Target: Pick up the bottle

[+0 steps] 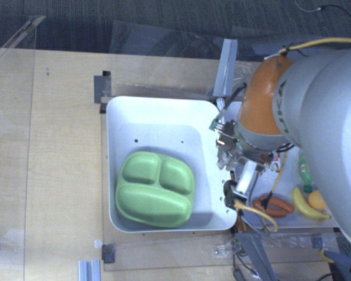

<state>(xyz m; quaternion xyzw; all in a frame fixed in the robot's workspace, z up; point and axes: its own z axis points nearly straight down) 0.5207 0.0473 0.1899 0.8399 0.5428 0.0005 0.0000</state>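
A small green bottle (305, 172) with a bluish cap lies in the right bin, mostly hidden behind my arm. Only a sliver of it shows at the arm's lower right edge. My gripper (233, 160) hangs under the orange-banded wrist, over the wall between the two bins. That is well to the left of the bottle, and nothing shows in its grasp. The bulk of the arm covers most of the right bin.
A green three-compartment plate (155, 187) lies in the front of the left bin (158, 119). In the right bin, a toy hot dog (274, 205) and a yellow banana (308, 204) lie near the front wall, just below the bottle.
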